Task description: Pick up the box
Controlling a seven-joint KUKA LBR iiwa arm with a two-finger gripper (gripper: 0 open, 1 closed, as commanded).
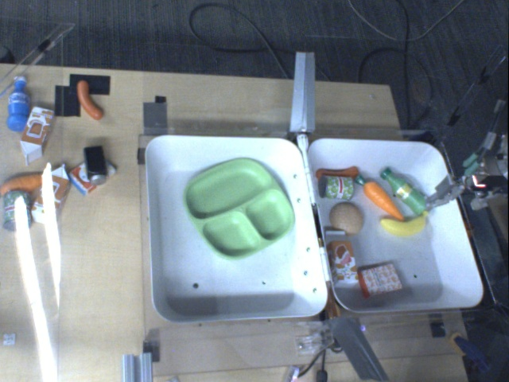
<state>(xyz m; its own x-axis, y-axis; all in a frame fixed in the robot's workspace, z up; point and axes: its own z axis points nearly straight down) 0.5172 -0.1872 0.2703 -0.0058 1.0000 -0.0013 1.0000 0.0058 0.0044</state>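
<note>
end effector (439, 191): at right bin's (457, 293) right rim, near green bottle (402, 188), width cannot be told | small red cardboard box (379, 278): flat at bin's front, apart from end effector, not yet reached

Red box (379, 278) — green tray (238, 207), white bins (159, 237).
</note>
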